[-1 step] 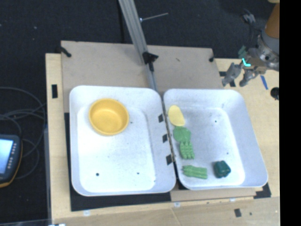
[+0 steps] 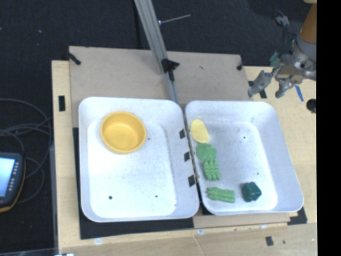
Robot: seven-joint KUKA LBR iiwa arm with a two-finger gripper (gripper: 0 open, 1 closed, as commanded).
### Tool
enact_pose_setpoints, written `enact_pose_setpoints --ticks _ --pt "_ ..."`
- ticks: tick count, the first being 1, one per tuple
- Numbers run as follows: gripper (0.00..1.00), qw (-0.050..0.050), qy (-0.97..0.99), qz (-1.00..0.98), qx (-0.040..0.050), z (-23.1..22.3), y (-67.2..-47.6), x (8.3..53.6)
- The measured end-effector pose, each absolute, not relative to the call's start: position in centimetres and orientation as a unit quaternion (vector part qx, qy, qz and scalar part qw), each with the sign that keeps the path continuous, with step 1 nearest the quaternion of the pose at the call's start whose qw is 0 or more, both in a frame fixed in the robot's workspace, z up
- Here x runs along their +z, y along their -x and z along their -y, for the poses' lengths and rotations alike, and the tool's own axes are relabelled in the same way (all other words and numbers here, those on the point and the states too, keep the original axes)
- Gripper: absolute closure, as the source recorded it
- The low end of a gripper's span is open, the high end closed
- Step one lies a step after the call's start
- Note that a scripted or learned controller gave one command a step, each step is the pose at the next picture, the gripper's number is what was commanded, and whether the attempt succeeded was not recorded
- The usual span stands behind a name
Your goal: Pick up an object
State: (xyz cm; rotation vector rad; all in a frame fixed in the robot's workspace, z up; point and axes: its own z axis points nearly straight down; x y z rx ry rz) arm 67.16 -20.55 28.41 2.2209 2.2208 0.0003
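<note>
The right bin holds the pickable pieces along its left wall and near edge, so the gripper, fingers spread and empty beyond its far right corner, should drop squarely over the isolated dark green block.

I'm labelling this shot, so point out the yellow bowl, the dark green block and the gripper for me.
yellow bowl [image 2: 123, 132]: camera view, centre of its inside.
dark green block [image 2: 251, 191]: camera view, middle of its top face.
gripper [image 2: 273, 89]: camera view, midway between its fingertips.
</note>
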Motion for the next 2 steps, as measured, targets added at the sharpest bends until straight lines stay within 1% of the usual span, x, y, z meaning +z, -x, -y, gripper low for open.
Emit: enact_pose_setpoints --ticks 1,2 --pt "0.00 -0.002 -0.707 -0.707 -0.0014 20.7 -67.4 22.2" --pt "0.00 -0.001 -0.707 -0.707 -0.0011 20.9 -68.3 16.9"
